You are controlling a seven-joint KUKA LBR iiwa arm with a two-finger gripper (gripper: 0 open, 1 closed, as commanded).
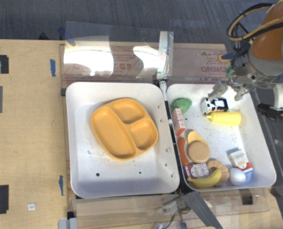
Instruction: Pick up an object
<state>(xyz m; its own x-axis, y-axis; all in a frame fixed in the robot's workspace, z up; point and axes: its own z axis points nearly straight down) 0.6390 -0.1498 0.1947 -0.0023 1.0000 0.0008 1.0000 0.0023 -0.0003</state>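
Two white bins, one crowded, one with just a plate

Two shallow white plastic bins sit side by side on the bench. On labels: the clear plastic sheet behind the bins (131,63) has red print along its strip, but it's too blurry for me to read. Same story with the long red and white packet (178,119) and the small white and red carton with a blue top (239,158); both have printing, none of it legible.

Contents next. Left bin (79,175) holds a single orange plastic plate with three compartments (125,128), lying roughly in the middle. Right bin (261,142) is the busy one:
- a green round lump (182,104) at the back left corner, just beside the top of the long packet
- a yellow cylinder-shaped bottle lying on its side (225,118)
- a small black and white toy figure (213,105) touching the bottle's back edge
- a tan round disc (198,151) lying on a yellow-orange piece (194,138)
- a yellow banana (205,179) along the front wall, with a brown ring-shaped thing (218,166) just behind it
- a white egg-shaped ball (237,176) in the front right corner, right by the carton

The grey two-finger gripper (231,91) hangs over the back of the right bin, near the toy figure and the bottle. Its fingers look spread apart with nothing between them.
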